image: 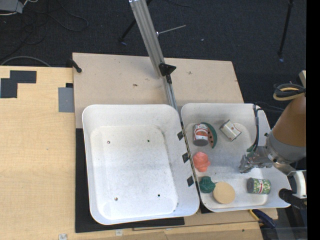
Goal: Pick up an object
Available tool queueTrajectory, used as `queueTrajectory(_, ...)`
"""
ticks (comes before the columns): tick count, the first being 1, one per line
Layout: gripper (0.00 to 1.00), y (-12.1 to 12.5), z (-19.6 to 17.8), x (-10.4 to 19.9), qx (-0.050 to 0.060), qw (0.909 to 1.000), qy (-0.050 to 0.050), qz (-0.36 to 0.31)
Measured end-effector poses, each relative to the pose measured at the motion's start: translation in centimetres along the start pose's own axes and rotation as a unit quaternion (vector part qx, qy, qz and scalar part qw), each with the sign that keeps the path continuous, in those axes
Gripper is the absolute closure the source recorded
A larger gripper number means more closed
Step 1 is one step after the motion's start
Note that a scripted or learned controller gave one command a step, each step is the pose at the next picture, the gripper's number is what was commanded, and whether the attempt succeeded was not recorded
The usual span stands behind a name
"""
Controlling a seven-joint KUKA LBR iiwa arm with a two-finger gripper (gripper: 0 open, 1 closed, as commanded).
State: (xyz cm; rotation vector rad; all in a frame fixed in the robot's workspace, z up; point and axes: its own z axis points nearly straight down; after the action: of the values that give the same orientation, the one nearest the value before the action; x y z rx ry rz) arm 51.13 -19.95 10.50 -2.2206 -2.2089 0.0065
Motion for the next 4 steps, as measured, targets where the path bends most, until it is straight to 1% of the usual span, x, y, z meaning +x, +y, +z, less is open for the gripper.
queueTrajectory(1, 1.00, -1.0, -5.0, -0.5, -0.004, 1.0000, -0.002, -0.001)
queueTrajectory(2, 1.00, -1.8, -10.1, -0.1, -0.005, 1.0000, -0.002, -0.004)
queueTrajectory(3, 1.00, -1.9, -16.2, -0.5, -0.006, 1.0000, -0.003, -0.004)
queueTrajectory(4, 1.00, 0.5, -15.9, 5.1, -0.003, 1.0000, -0.001, -0.006)
